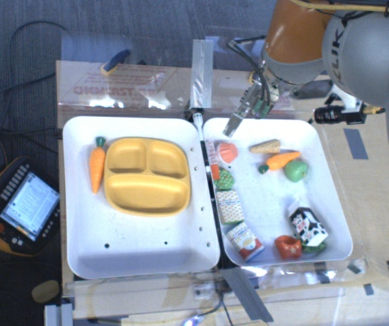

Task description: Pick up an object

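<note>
Objects for picking are gathered in the right bin (pixel 330 182), which is set touching the left bin (pixel 72 202) on the tabletop (pixel 371 182). Along the right bin's left wall a small round red-and-white pack (pixel 226 152) is seen at the top, with a green-and-red item (pixel 224 178) below it, then a patterned carton (pixel 229 206), then a small juice carton (pixel 244 241) near the front. Toward the back of this bin a pale bread-like stick (pixel 265 146) is placed, and just in front of it an orange toy carrot (pixel 281 161) lies touching a green apple (pixel 295 171). At the front right corner a black-and-white cow-patterned carton (pixel 307 227) is found beside a red pepper (pixel 288 247).

In the left bin a yellow divided plate (pixel 146 175) is laid in the middle, and a second orange carrot (pixel 97 167) is placed just beside its left edge, green top pointing to the back.

The end effector (pixel 233 125) is held over the back left corner of the right bin, tilted down toward the left, just above the red-and-white pack. Nothing is seen between its fingers; whether they are spread or closed cannot be told. The grey arm (pixel 357 46) with its orange band (pixel 296 32) is extended in from the upper right.
</note>
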You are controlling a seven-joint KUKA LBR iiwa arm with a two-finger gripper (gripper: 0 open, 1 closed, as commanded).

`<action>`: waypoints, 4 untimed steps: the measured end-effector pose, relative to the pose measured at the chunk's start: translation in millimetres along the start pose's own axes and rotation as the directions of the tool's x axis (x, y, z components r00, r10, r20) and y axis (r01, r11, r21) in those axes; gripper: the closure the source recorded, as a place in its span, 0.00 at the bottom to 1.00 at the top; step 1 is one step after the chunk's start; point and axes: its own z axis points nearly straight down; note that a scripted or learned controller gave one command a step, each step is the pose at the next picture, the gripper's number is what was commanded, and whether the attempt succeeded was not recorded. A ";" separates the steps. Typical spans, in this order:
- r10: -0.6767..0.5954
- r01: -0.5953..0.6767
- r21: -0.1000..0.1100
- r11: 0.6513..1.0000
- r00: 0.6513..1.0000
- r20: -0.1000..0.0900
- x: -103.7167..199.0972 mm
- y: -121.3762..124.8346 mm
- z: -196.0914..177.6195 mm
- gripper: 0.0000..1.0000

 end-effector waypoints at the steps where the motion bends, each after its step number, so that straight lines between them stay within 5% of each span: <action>1: -0.001 0.001 0.006 1.000 1.000 0.000 -0.4 -0.1 -5.9 1.00; 3: -0.002 0.002 0.016 1.000 1.000 -0.002 -1.3 0.0 -17.7 1.00; 4: -0.303 0.303 -0.010 0.953 0.953 0.003 -39.3 -91.6 78.2 1.00</action>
